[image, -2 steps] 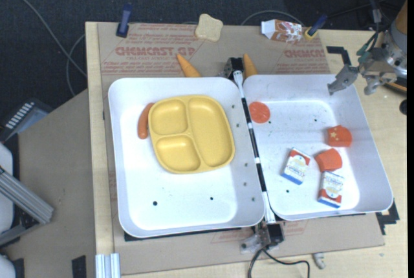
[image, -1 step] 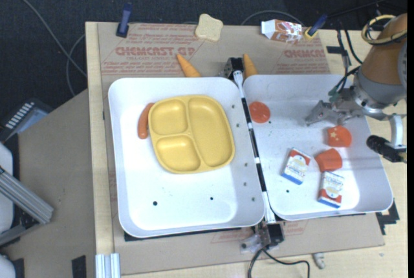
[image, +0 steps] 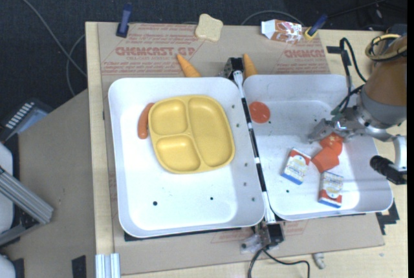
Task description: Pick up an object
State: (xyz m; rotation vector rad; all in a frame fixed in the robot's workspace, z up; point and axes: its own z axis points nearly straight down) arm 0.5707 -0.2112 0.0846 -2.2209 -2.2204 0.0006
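Reaching in from the right, the arm (image: 381,86) has its pincer (image: 331,130) low over the right bin (image: 304,86), at that bin's right-hand side. Can't tell pincer opening: the tip is a grey blur against the white floor, and nothing visibly sits between the prongs. An orange-red block (image: 328,155) lies just below the pincer tip, touching it or nearly so; can't tell which. Just left of the block is a small carton (image: 297,166), white with red and blue print, lying flat. A second similar carton (image: 331,189) lies near the bin's front edge, just below the block. An orange disc (image: 259,112) sits well apart from them at the bin's left wall. Left bin (image: 187,215) carries a yellow tray (image: 191,133) with three compartments, plus a red sausage (image: 143,121) touching the tray's left rim. On the bench (image: 155,47) behind the bins: a bread slice (image: 208,27), two carrots (image: 188,66) at the bins' rear edge, a crumpled wrapper (image: 282,30), and a blue clip (image: 123,20) at the left corner.
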